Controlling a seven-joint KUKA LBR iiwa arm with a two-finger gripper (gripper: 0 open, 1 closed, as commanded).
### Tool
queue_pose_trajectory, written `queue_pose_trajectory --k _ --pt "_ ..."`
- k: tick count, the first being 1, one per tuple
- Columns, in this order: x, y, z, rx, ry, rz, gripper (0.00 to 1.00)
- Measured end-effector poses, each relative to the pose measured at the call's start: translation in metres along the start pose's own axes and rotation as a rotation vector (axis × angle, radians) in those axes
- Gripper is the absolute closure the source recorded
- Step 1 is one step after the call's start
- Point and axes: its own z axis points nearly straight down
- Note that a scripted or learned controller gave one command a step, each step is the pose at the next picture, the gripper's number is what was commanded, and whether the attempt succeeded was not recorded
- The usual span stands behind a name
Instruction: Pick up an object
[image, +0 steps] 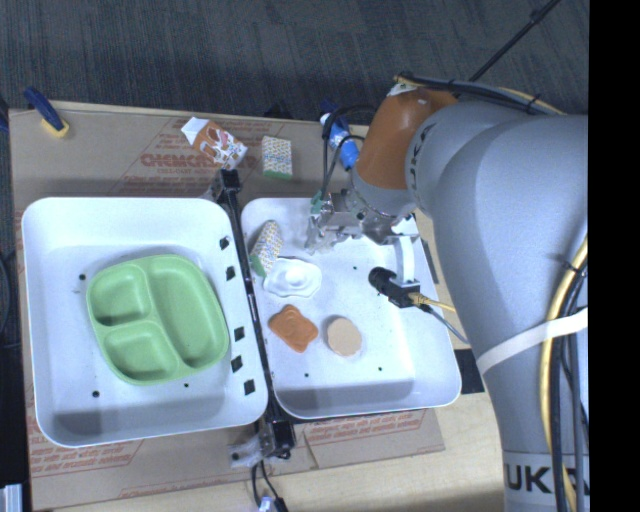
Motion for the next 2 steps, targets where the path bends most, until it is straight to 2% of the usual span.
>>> queue_pose_trajectory --k 1,2 --pt "0.078 0.001 -0.092 -0.006 0.003 0.001 1.0" --pt "0.068 -0.058 -0.12 -0.002 0.001 0.004 1.0"
